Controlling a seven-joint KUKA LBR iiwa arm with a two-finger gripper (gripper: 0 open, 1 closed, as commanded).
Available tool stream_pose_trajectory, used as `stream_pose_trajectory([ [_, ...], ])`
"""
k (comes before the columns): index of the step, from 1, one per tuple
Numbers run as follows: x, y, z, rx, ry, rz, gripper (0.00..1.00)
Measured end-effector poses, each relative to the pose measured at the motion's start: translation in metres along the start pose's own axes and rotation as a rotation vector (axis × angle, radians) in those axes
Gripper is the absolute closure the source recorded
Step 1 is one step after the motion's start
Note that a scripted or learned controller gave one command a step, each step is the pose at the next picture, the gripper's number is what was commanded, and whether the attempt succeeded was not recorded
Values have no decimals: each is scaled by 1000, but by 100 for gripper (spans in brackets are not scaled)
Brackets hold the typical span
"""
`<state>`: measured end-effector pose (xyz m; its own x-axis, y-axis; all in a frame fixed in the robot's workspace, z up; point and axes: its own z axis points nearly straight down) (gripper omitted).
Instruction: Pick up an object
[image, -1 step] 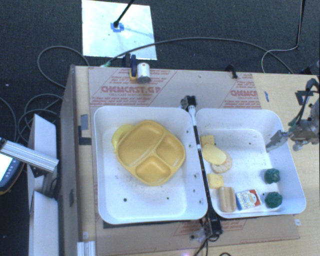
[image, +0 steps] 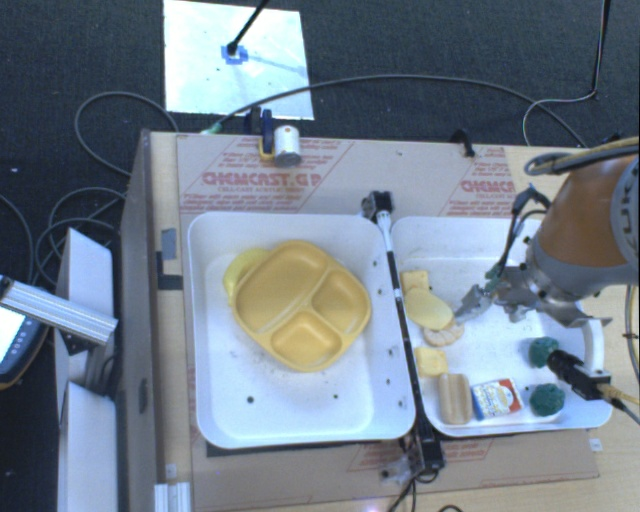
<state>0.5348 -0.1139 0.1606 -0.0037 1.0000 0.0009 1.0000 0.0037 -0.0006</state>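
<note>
Gripper (image: 468, 303) hovers in the right white bin (image: 470, 236), just beside the pale yellow rounded plastic food piece (image: 429, 309) near that bin's left wall — grip state: cannot tell. Piece looks light, stiff, smooth — likely slippery; best pinched across its narrow width.

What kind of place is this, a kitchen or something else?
Probably a robotics lab bench, not a kitchen: a robot arm reaches over two white bins, the food looks like plastic toys, and loose cables trail across the dark floor.
</note>
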Motion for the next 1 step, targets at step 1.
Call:
stream_pose_trajectory([
  [1, 31, 2, 43, -1, -1, 1, 0],
])
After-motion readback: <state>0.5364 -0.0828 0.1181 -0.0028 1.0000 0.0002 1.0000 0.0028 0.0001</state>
